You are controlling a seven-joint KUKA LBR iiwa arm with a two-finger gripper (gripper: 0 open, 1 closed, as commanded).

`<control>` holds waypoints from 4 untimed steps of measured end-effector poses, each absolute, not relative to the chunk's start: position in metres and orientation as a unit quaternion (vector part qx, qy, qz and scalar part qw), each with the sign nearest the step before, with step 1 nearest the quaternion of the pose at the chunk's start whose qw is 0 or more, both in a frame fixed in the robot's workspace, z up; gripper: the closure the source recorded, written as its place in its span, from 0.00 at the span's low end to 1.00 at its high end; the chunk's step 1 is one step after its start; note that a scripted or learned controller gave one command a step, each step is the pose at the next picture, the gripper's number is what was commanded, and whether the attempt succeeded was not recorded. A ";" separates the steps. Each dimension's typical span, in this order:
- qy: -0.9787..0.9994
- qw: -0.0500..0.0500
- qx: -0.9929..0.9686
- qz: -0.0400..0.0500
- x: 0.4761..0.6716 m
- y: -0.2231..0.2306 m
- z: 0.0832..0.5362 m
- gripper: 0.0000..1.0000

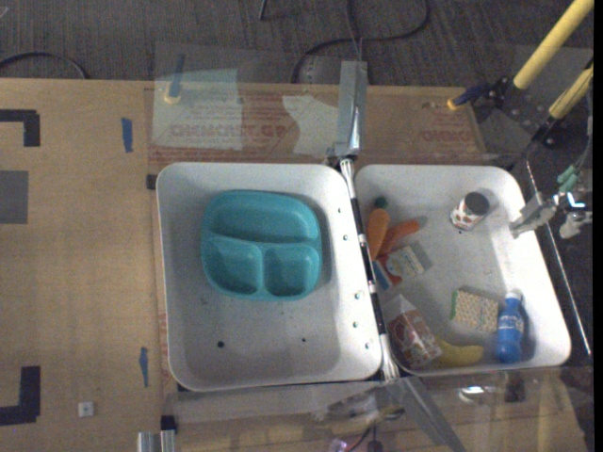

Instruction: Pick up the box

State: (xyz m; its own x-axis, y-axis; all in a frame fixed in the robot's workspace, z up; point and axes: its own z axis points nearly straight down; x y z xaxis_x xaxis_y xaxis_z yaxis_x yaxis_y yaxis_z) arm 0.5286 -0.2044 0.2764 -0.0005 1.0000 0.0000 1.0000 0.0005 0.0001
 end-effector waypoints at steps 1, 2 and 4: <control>0.682 0.000 0.732 0.000 0.554 -0.143 0.164 0.00; 0.674 0.008 0.739 0.006 0.539 -0.106 0.102 0.00; 0.600 0.003 0.800 0.008 0.499 -0.178 0.090 0.00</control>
